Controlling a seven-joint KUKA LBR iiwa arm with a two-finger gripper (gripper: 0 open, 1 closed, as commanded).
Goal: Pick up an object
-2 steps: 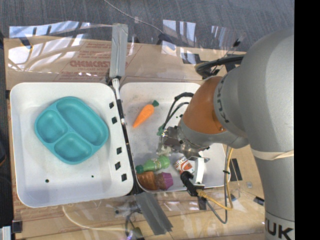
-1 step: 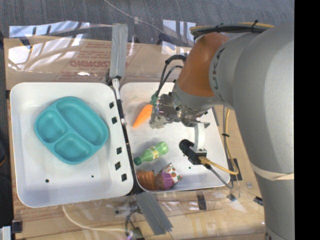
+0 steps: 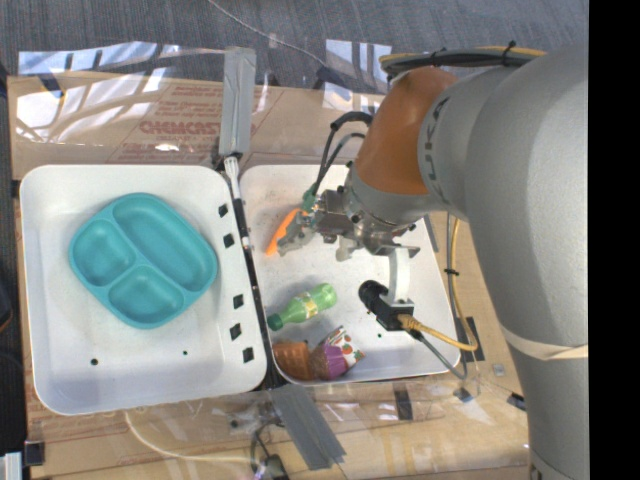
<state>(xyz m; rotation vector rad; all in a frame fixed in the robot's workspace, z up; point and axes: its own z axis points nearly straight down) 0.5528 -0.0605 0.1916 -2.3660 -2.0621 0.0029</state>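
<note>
So the arm [image 3: 480,168] was reaching in from the right, wrist hunched low over the right bin [image 3: 425,363]. The jaws [image 3: 300,230] sat right next to a little orange carrot [image 3: 281,231] near that bin's left wall — close enough that it looked like they were touching it, but I couldn't tell if they were clamped or spread, too much clutter around the tips. So no way I'd call it a grip from this shot.

Also in the right bin: a green bottle [image 3: 304,307] lying on its side toward the middle, and a brownish toy with a colourful bit [image 3: 316,358] down at the front edge. A black part with a yellow cable [image 3: 385,305] hung off the wrist over the floor of the bin. The left bin [image 3: 40,368] just had a teal divided plate [image 3: 143,259] in it.

My guess on the carrot — light, hard plastic toy, smooth and tapered, so it'd squirt out if pinched near the pointy end. I'd take it across the thick middle, jaws square to its long axis. It being tucked near the bin wall looked like the annoying part; not much room for a finger on that side. The bottle seemed like an easier target, out in the open, though round and liable to roll.
</note>
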